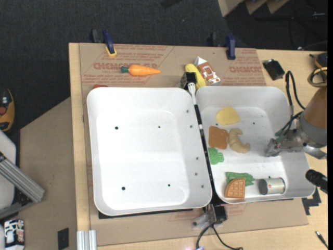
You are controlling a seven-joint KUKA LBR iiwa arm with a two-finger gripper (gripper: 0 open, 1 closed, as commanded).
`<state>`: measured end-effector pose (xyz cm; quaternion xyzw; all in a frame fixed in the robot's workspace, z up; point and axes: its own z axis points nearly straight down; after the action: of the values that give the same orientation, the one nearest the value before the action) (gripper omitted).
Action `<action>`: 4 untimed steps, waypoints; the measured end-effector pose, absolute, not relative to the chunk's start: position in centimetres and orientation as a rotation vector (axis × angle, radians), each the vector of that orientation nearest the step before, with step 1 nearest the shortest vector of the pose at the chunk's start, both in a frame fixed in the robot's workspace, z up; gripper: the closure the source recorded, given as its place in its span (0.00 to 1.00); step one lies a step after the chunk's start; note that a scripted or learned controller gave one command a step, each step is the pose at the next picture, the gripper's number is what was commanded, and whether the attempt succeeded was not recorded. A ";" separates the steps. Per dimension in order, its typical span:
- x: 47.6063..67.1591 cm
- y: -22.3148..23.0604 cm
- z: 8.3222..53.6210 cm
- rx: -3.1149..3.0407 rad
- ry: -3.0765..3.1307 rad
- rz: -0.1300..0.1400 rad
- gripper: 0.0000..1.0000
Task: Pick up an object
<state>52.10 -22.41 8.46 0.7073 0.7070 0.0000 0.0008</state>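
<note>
Nearest the camera, in the front of the right bin (250,95), lie a waffle (235,188) touching a green piece (240,177), and just beside them a silver can (272,186) on its side. Further back sit a small green leaf (215,156), a brown toast slice (218,137) touching a pale croissant (239,141), then a yellow chip (227,116). The gripper (274,149) is low at the bin's right side, well apart from the food; whether it is released or clenched cannot be told. The left bin (140,150) lies alongside. Beyond the bins, on the cardboard, rest a carrot (141,71), a corn cob (192,70) and a small carton (207,73).
</note>
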 end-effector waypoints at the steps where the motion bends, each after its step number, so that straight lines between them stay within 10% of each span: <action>1: 52.0 -22.4 8.5 2.222 2.220 0.001 1.00; 2: 50.0 -13.4 8.4 2.220 2.234 0.001 1.00; 3: 56.3 -7.1 19.2 2.202 2.225 0.019 1.00; 4: 52.2 -3.5 18.5 2.222 2.229 -0.002 1.00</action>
<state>52.17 -3.50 18.45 0.7060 0.7082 -0.0006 -0.0026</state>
